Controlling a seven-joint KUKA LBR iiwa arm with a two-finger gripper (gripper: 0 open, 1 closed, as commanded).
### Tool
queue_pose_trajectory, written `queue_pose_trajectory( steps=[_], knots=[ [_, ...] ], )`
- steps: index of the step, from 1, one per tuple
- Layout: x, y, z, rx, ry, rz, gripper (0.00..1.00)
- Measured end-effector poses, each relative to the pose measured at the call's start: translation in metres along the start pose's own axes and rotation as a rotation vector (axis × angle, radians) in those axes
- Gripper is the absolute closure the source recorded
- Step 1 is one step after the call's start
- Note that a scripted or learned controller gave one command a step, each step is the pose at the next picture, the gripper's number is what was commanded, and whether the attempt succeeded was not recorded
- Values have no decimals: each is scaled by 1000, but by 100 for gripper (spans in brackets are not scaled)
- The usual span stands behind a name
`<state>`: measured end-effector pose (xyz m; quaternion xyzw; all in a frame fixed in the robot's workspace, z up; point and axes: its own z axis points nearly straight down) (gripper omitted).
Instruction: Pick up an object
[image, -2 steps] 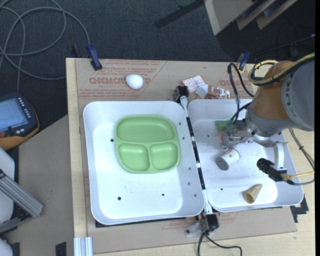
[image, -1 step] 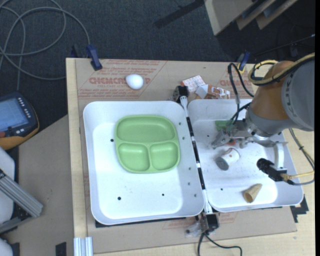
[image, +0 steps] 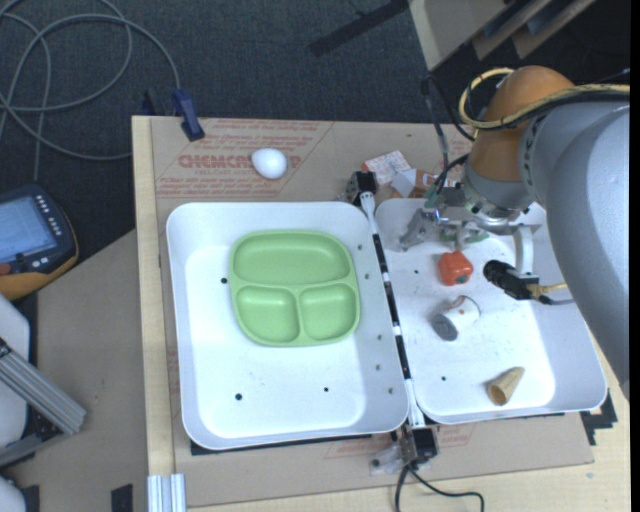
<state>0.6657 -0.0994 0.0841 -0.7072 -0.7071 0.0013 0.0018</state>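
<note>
Slanted overhead look at a bench bearing two shallow white bins side by side. Landmark for every place below: the right-hand bin (image: 570, 385), on the view's right.

Over that bin's far end, reaching in from the right: a bulky grey arm (image: 590, 200) with an orange band (image: 520, 100) above the wrist, ending in the gripper (image: 440, 236). Fingers (image: 412, 235) spread apart, clamped on nothing, just inside the bin's far rim.

Inside the bin, three loose objects on the white floor:
- Nearest the gripper, a little toward the bin's middle from it: a small orange-red lump (image: 455, 266), not between the fingers.
- About the bin's middle: a short grey-and-white cylinder (image: 452, 318), lying on its side.
- Toward the bin's near right corner: a tan cone (image: 505, 383), lying flat, well apart from the other two.

Against the bin's left wall: the second white bin (image: 200, 400), holding a pale green divided plate (image: 295, 285) with three compartments.

Just beyond the bin's far left corner, on the cardboard sheet (image: 300, 140) under both bins: a crumpled wrapper (image: 390, 168). Farther left of the bin, past its neighbour's far rim: a white egg-shaped ball (image: 268, 162) and a blue clip (image: 187, 115). Well to the left of the bin, off the bench: a handheld screen unit (image: 30, 235).
</note>
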Motion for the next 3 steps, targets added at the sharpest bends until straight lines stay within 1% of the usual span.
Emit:
queue_pose_trajectory(
  steps=[1, 2, 3],
  knots=[
    [-37, -41, 0, -3, -1, 0, 0],
    [-37, -41, -11, -5, -2, -1, 100],
    [25, -74, -101, -6, -1, -2, 100]
  ],
)
